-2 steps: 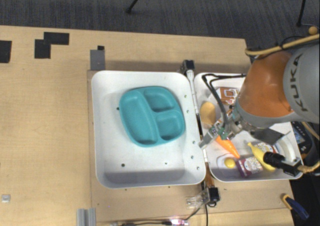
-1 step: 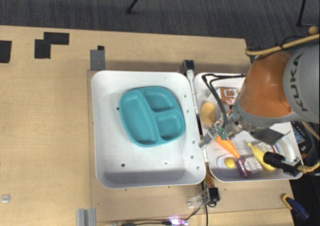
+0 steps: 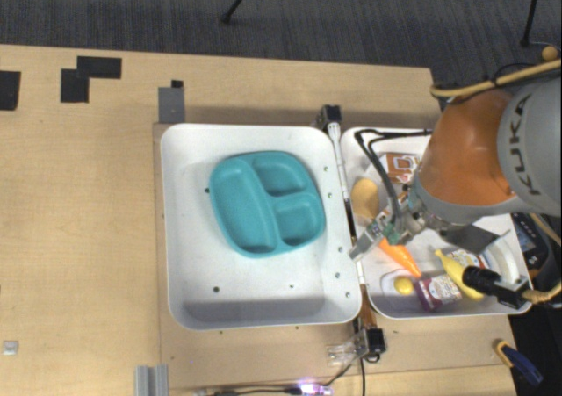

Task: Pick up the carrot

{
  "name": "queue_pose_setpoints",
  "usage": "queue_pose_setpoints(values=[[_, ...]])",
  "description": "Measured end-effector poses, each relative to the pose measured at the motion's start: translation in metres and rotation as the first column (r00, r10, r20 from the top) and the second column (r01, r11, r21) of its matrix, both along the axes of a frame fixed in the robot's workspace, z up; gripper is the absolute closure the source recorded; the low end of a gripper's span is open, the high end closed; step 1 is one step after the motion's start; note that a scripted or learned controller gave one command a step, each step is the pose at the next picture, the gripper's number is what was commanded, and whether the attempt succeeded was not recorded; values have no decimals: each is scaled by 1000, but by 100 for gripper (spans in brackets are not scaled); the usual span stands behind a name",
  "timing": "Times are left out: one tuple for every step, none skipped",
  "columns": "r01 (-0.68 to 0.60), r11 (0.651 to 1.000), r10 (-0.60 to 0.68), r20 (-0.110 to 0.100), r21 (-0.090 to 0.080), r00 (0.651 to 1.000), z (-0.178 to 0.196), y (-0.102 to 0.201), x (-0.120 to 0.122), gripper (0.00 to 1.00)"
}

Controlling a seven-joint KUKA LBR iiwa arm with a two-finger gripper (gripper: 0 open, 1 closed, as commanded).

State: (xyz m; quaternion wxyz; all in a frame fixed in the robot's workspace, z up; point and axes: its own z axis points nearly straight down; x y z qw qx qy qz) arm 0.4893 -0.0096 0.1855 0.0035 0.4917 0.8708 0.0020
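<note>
A teal tray (image 3: 265,202) is lying in a white bin (image 3: 202,298). The carrot (image 3: 399,255) is showing bright orange beside a yellow banana (image 3: 455,270) and a purple box (image 3: 435,291). The grey arm (image 3: 479,166) is wearing its orange band.

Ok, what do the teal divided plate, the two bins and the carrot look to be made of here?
Teal plate: likely matte moulded plastic, going by its uniform colour and soft rounded dividers. Left bin and right bin: apparently white plastic or coated metal with a faint sheen; hard to tell which. Carrot: probably toy plastic, with a smooth, even orange surface, though it is small and partly hidden.
</note>
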Motion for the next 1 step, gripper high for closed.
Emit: queue_pose_setpoints(values=[[38,999,-38,0,0,999,0,-8,0,0]])
